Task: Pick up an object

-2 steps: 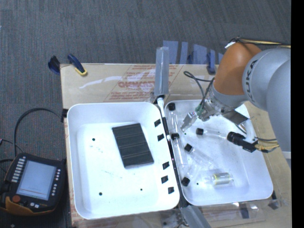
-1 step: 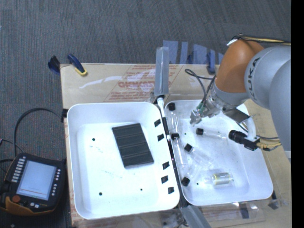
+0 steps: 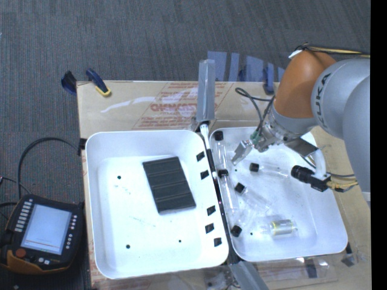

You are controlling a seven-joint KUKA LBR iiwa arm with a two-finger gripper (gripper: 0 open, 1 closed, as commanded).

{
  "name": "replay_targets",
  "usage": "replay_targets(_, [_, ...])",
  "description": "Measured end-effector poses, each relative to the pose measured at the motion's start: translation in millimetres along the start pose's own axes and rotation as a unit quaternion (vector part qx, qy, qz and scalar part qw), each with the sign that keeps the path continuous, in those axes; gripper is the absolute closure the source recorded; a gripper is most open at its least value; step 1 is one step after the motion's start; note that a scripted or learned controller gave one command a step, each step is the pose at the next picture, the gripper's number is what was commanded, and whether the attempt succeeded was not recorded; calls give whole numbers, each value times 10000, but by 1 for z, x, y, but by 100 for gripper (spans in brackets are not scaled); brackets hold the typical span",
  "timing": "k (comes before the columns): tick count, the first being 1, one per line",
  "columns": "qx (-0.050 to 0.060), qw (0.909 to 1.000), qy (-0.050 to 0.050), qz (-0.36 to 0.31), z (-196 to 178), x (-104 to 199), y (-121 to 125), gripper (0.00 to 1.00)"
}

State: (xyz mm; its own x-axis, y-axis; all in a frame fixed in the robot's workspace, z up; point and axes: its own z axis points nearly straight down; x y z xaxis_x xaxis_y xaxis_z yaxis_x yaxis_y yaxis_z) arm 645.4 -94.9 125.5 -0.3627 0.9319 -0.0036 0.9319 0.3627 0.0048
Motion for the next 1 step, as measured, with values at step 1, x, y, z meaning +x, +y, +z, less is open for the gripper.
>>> replay_targets(1, [32, 9999, 28, -166, 22, -39, -51, 0])
